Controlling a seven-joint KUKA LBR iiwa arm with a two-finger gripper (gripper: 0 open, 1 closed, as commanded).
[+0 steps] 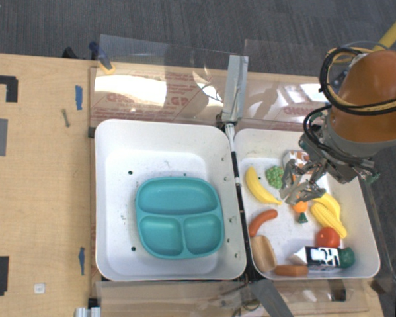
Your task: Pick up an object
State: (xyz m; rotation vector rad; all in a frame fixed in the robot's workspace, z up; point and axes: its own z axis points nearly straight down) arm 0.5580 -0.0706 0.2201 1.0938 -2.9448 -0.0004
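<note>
One banana (261,186) lengthwise up-left to down-right beside the fingers (301,186), their state unclear.

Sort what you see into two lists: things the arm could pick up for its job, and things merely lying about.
For the job: gripper, banana, broccoli, carrot, yellow squash, tomato, sausage, bread roll, black box.

Lying about: teal divided plate, left bin, clear screen.
</note>
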